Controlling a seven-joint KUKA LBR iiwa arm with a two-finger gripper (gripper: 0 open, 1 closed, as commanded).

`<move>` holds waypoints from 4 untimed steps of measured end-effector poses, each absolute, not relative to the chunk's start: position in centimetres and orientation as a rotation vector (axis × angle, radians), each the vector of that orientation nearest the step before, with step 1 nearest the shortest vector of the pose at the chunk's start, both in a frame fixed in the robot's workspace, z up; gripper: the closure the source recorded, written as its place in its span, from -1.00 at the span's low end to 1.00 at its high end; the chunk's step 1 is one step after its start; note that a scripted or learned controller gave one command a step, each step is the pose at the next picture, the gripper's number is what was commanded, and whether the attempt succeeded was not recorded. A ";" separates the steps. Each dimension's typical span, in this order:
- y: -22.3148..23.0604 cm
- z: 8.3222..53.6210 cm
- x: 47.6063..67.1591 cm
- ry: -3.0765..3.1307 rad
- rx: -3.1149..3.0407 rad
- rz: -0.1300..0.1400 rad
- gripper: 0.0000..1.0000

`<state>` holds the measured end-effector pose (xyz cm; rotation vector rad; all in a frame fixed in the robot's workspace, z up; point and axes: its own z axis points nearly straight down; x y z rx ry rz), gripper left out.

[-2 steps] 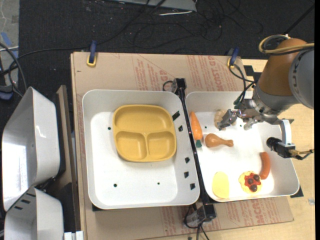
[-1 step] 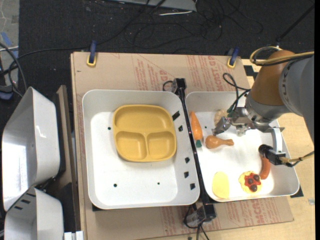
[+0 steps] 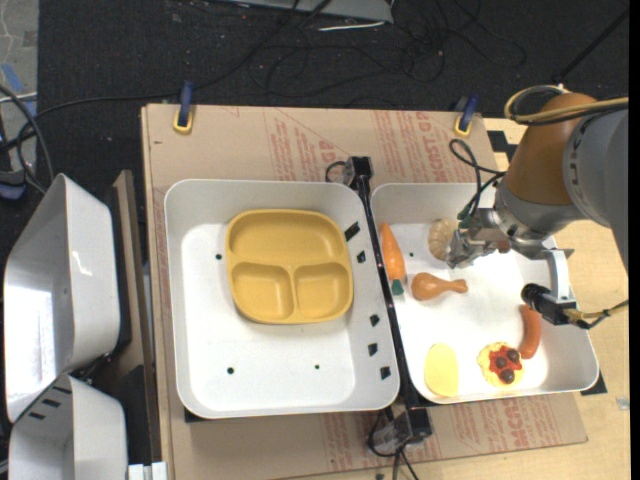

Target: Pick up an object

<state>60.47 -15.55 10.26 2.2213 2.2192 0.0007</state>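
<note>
My tool [image 3: 462, 248] hangs low in the right bin [image 3: 580, 353], just beside the beige lump [image 3: 443, 235]; grip state: I cannot tell. Drumstick [image 3: 438, 287] lies near. I should centre over one item before closing.

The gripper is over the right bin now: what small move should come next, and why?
Probably lower a little, straight down. The gripper hangs at the bin's far side, between the beige lumpy item and the toy chicken drumstick. The beige one seems nearest; nothing shows between the fingers.
</note>
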 end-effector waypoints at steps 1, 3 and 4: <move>-15.5 16.4 61.3 2.220 2.214 0.006 1.00; -16.1 22.9 61.4 2.222 2.217 0.002 1.00; -10.3 22.1 61.6 2.231 2.214 0.000 1.00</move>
